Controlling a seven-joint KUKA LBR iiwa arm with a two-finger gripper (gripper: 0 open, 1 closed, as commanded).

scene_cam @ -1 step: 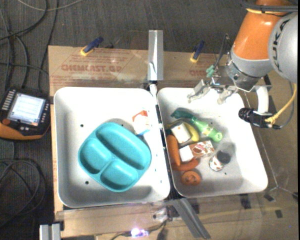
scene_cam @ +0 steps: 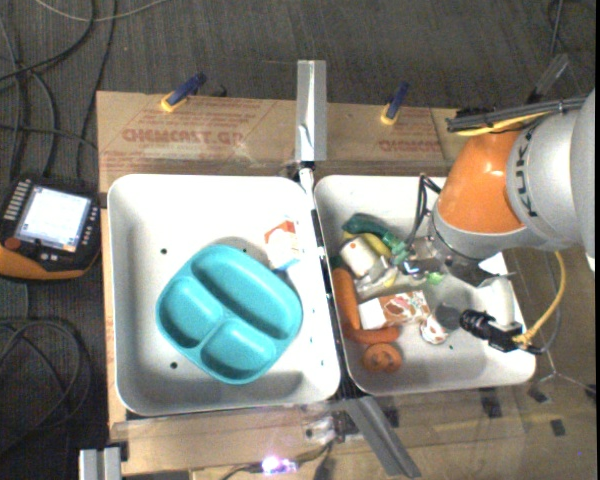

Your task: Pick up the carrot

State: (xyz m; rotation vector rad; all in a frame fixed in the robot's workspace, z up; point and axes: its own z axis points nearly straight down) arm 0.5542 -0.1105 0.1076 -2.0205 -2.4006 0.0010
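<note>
Robot gripper (scene_cam: 405, 265) hovers in the right bin (scene_cam: 500, 373) just beside the carrot (scene_cam: 347, 300); finger state unclear.

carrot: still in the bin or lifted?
In the bin. The carrot lies flat along the right bin's left wall; the gripper is beside it, not around it.

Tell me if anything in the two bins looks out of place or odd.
One thing stands out: in the left bin, the teal divided plate lies askew to the walls, and a small orange and white item rests at its upper corner. The right bin is a cluttered pile, the carrot against its left wall.
</note>
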